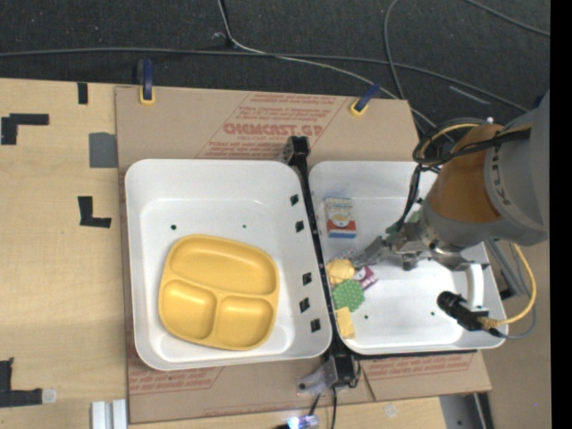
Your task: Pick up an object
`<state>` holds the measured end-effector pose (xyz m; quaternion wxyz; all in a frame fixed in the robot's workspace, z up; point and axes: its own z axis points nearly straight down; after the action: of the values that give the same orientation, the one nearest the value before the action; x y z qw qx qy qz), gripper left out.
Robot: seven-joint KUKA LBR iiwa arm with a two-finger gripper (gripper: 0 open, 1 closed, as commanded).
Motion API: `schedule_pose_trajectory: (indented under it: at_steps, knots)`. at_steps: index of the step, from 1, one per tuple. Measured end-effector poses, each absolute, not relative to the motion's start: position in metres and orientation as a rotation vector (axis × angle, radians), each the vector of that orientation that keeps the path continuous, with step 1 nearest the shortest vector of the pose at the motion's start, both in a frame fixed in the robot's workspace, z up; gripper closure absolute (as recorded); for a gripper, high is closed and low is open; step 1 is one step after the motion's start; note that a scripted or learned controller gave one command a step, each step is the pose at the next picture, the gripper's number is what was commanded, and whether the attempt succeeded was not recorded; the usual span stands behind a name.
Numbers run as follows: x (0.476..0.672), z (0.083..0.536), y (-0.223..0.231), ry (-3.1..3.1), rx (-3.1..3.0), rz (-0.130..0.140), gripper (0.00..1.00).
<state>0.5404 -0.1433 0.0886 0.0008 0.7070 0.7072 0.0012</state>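
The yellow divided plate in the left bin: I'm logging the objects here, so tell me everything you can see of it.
The yellow, rounded-rectangular divided plate, plastic by its look, lies flat and right side up on the floor of the left shallow white bin, toward its front. Raised ridges split it into three compartments: one wide along the back, two smaller at the front. It seems clean, with nothing on it. It sits slightly rotated against the bin's walls, and nothing but the bin floor touches it.

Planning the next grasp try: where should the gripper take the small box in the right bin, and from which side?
Judging by its pose, take the box across its two long side edges, coming straight down from above. It lies flat and apart from the pile of small items, so both sides look free.
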Motion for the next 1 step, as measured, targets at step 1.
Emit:
schedule_pose_trajectory:
  at_steps: [1]
  knots:
    - [0.5438,0.1026,-0.1399,2.223,2.216,0.018,1.00]
